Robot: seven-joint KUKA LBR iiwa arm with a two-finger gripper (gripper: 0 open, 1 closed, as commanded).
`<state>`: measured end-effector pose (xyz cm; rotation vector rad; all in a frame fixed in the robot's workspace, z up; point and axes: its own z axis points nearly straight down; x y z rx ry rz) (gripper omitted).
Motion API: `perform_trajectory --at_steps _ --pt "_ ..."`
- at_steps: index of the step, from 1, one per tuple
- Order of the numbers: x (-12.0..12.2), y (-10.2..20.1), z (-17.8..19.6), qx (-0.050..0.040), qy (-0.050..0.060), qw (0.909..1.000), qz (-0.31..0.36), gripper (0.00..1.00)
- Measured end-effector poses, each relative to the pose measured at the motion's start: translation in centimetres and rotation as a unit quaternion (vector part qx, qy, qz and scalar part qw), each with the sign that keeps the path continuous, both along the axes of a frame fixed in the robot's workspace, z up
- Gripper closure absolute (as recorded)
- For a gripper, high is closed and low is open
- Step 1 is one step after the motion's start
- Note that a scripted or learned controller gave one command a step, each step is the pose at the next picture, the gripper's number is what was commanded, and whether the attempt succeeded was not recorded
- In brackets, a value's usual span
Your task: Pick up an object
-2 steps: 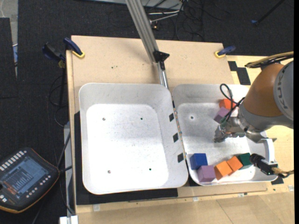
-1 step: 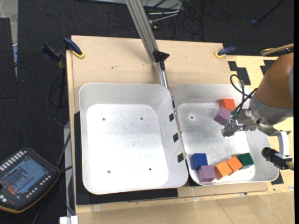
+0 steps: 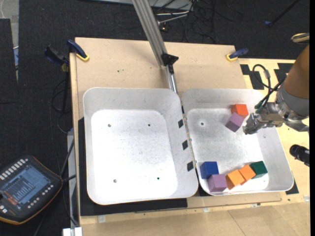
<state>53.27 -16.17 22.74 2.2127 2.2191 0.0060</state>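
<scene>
1. Small purple cube (image 3: 235, 122), tilted, in right white bin (image 3: 275, 146), touching orange cube (image 3: 240, 110).
2. Gripper (image 3: 250, 127) just right of it; finger state unclear, grasp not visible.
3. Bins on tan wooden bench (image 3: 128, 58); dark floor (image 3: 39, 14), teach pendant (image 3: 24, 188) at left.

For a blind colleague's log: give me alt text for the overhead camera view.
The gripper sits low in the right bin, beside a purple block and an orange block. Blue, purple, orange and green blocks cluster at that bin's near edge.
</scene>
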Motion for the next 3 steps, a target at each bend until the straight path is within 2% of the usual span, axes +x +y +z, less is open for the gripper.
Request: perform_trajectory --at_steps 1,3 --pt "0.2 0.0 3.1 0.0004 0.001 1.0000 0.000 1.00" --pt "1.1 9.8 3.2 0.0021 0.003 1.0000 0.003 1.00"
